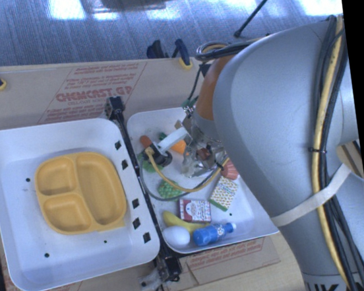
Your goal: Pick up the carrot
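One gripper (pixel 196 154) is hanging low in the right bin (pixel 262 221), its metal parts crowded among toys and half hidden by the grey arm (pixel 279 122) reaching in from the right; how wide its fingers are standing cannot be told from here. Just left of it, a small orange piece that looks like the carrot (pixel 179 147) is lying near the bin's middle, close beside the gripper, though whether the two are touching is unclear. A yellow cable (pixel 173 182) is looping across the bin floor below them, passing a green toy (pixel 168 190). Farther toward the near edge, a red carton (pixel 194 210) and a patterned box (pixel 224 193) are lying side by side, with a banana (pixel 178 220), a white egg (pixel 176 236) and a blue bottle (pixel 214 234) lining up along the front wall. Across the divider, the left bin (pixel 18 263) is holding a yellow three-compartment tray (pixel 80 191). Both bins are sitting on brown cardboard (pixel 81 88) clamped at its far edge.
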